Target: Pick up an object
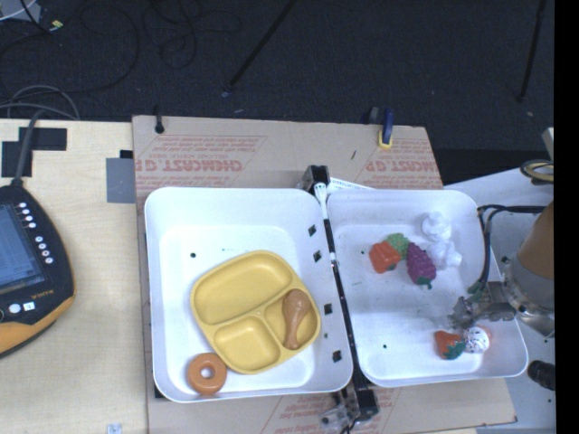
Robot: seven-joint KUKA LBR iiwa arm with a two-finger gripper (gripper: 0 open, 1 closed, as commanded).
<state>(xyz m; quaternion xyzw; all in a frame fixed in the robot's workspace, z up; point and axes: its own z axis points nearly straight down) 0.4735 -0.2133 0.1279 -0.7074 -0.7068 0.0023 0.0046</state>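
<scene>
The right bin [398, 355] holds several toy foods. A red strawberry [444, 344] and a small white and red piece [477, 339] lie near its front right corner. A purple grape bunch [420, 264], an orange-red pepper [384, 257] with a green piece [398, 242] and a white toy [438, 228] sit further back. My gripper [470, 312] hangs low over the bin's right side, just above and behind the strawberry, with nothing visibly in it. The arm [543, 251] comes in from the right edge.
The left bin [172, 233] holds a yellow divided tray [237, 289] with a brown drumstick [294, 315] in it. An orange donut [207, 373] lies in front of the tray. A teach pendant [23, 260] rests on the bench at far left.
</scene>
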